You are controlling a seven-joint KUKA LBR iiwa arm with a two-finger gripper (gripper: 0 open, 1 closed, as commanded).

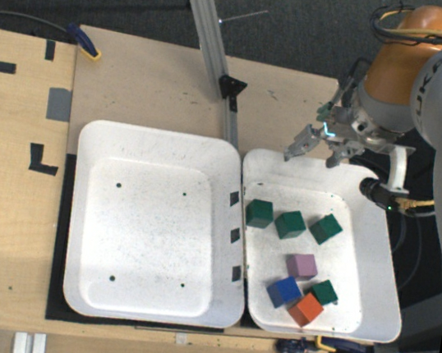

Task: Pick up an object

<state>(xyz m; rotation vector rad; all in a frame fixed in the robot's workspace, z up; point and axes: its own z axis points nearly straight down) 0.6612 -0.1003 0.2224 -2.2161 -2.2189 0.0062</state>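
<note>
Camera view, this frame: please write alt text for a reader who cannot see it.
The gripper, fingers spread and holding nothing, hangs over the far rim of the right bin. That bin holds seven small blocks: four green blocks, a purple block, a blue block and an orange block. The left bin sits alongside.

A single fixed camera looked down at a slant from above the desk (161,79), far enough to take in both white bins, the left bin (85,192) and the right bin (382,263), with the arm (437,73) entering from the right.
</note>
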